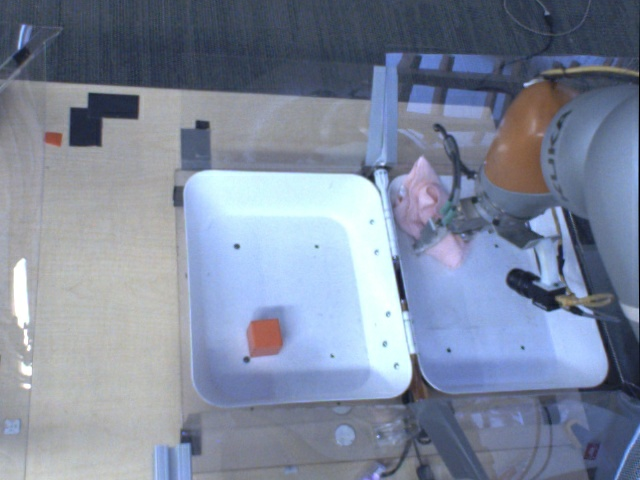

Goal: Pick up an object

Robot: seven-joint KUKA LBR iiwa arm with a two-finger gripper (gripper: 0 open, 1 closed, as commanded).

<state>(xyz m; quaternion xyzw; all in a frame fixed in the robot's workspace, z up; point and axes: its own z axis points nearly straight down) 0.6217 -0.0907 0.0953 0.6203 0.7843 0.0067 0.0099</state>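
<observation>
In the camera view the arm point(560, 148) reaches in from the right over the right bin point(500, 348), and its gripper point(447, 222) sits at the bin's far left corner, right against a pink cloth point(420, 203) bunched there beside the wall between the bins. This looks like the grasp step, the tool down at the cloth. Whether it is released or clenched I cannot tell, nor whether the cloth is actually caught. Next would be a firm closure on a fold, then a straight lift clear of the wall. An orange block point(265, 337) lies well apart in the left bin point(210, 268), near its front. The wrist hides the cloth's right side; the arm is cut off at the right.
</observation>
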